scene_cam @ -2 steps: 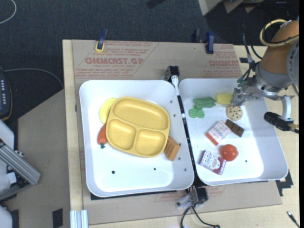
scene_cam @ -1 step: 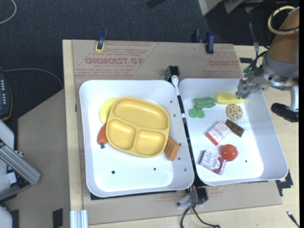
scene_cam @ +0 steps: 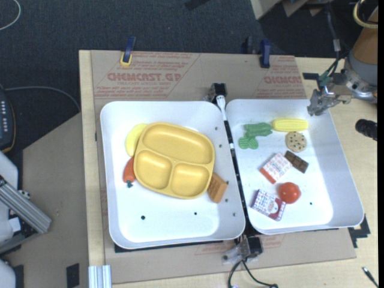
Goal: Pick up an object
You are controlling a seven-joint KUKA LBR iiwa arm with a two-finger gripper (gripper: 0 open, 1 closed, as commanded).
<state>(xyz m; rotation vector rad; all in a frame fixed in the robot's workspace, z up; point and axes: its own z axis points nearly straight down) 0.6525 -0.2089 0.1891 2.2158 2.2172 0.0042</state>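
Two white bins sit side by side. The right bin [scene_cam: 342,179] holds a yellow corn cob [scene_cam: 290,124], lying with its long axis left to right near the far wall, beside a green toy [scene_cam: 254,133], a round cookie [scene_cam: 295,141], a glossy red tomato [scene_cam: 289,192] and small printed packets. The gripper [scene_cam: 319,102] hovers above that bin's far right corner, holding nothing. The left bin [scene_cam: 114,161] bears a smooth yellow divided plate [scene_cam: 174,159].

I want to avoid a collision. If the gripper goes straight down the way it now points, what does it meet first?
Probably the bare white rim at the far right corner of the right bin, or the floor just inside it. The gripper hangs there; the corn cob lies left of that line. Depth is unclear.
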